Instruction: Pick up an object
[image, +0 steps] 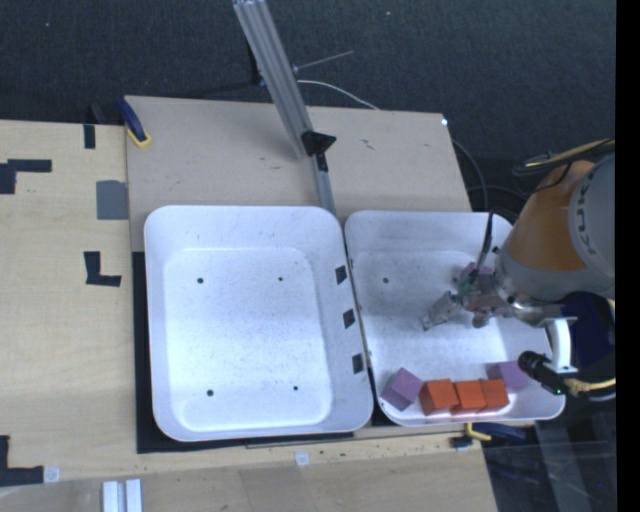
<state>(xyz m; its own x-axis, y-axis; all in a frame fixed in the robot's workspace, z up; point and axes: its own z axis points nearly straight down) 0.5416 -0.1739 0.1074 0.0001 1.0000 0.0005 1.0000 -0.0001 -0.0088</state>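
the gripper (440, 315) was positioned over the middle of the right bin (400, 240), above bare floor; the state of the claw could not be told. the objects were grouped along the near wall: a purple block (404, 386), three orange blocks (464, 396) set in a row, and a second purple block (514, 375). a descent here would likely close on nothing. the tight packing against the wall could also block entry.

Bench (60, 330), pale wood, under my reach. On it: a tan board (230, 150), two white bins side by side, left bin (160, 330), right bin (400, 235). Black tape marks (95, 268) at left.
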